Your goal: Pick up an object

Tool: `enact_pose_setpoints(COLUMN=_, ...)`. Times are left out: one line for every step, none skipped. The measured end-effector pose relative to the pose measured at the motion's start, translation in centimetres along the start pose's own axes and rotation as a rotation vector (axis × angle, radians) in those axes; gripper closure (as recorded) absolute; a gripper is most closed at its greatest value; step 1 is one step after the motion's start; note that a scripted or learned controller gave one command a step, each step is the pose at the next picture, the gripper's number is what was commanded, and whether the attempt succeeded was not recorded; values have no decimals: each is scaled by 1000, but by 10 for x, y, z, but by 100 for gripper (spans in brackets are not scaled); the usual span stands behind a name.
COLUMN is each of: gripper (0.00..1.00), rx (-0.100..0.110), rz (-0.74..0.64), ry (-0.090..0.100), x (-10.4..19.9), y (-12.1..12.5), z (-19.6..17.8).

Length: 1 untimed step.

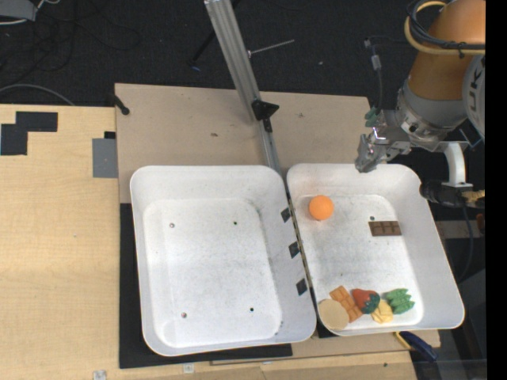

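Pincer (369, 158) hanging over right bin's (444, 248) far rim; cannot tell its state. Ball (321, 207) is likely rolling off if nudged; the corner toys (372, 305) are crowding a clean grip.

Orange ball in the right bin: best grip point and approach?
Take the orange ball across its widest middle, coming straight down from above. It is round, so any finger direction works, and it sits apart from the bin wall and the brown block. The gripper hangs over the far rim.
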<state>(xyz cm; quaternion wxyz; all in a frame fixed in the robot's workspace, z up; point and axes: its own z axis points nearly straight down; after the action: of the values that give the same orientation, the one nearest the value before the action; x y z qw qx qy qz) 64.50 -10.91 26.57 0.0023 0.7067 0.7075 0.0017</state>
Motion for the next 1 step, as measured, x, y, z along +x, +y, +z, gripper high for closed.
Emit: enact_pose_setpoints(gripper=100, rx=4, rz=-2, ry=1, x=-1, y=1, z=-21)
